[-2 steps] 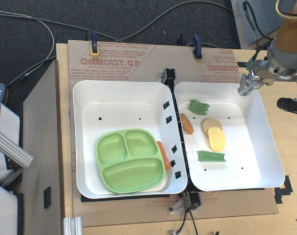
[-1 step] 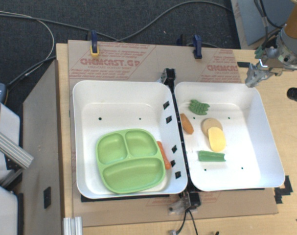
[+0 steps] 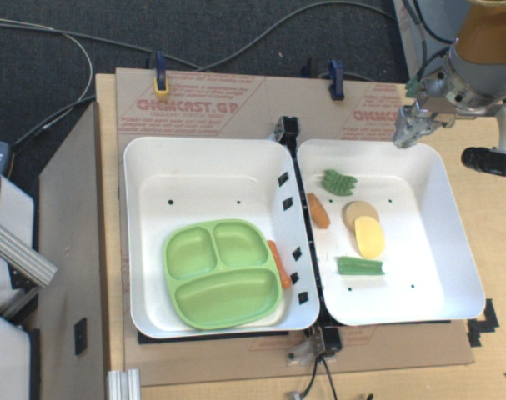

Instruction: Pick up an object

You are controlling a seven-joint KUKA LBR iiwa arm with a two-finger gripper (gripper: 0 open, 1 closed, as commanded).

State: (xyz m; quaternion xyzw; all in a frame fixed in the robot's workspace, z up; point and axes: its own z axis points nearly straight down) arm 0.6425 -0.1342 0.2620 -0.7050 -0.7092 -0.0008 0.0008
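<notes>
Nothing picked yet — gripper (image 3: 411,128) above right bin (image 3: 453,223) far corner, finger state unclear; toy foods untouched.

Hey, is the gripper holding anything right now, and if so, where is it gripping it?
Nothing is held. The gripper hangs above the far rim of the right bin, with no object between its fingers; the toy foods lie on the bin floor.

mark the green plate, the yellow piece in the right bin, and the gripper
green plate (image 3: 227,294), camera view, floor of its large compartment
yellow piece (image 3: 370,237), camera view, middle of its top face
gripper (image 3: 405,132), camera view, at its fingertips, over the right bin's far rim
</notes>
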